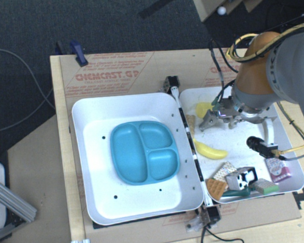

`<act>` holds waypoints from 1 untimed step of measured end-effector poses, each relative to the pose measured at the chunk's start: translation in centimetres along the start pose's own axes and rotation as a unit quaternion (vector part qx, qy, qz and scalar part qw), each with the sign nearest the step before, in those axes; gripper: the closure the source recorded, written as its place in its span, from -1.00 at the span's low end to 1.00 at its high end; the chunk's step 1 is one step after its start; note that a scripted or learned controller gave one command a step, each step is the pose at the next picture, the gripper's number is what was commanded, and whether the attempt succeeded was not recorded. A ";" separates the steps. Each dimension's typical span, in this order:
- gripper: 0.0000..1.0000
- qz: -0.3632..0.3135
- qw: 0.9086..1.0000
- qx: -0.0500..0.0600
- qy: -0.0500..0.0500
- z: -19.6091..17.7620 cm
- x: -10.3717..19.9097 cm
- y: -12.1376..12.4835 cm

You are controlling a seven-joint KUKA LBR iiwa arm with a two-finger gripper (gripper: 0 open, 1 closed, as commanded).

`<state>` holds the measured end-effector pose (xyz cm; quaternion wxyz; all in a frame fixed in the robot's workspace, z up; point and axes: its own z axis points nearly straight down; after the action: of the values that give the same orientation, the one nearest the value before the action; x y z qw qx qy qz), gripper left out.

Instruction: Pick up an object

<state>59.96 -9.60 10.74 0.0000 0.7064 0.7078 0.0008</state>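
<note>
My gripper (217, 118) hangs low over the upper left part of the right bin (296, 178), reaching in from the right. A small yellow object (203, 109) lies just left of it, partly hidden by it and seemingly touching. Below it, apart from it, a banana (211, 151) rests near the bin's left wall. Nothing can be made out held in the gripper.
The left bin (92, 164) holds a blue divided plate (143, 151). Along the right bin's front edge lie a tan cracker-like piece (217, 186), a black-and-white item (244, 178), a green tool (239, 193) and a pink packet (279, 169).
</note>
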 end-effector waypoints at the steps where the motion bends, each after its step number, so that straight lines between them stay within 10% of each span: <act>1: -1.00 0.004 1.000 0.017 0.001 1.8 -0.6 6.1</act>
<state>66.05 -10.17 8.90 -0.0124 0.7091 0.7049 -0.0102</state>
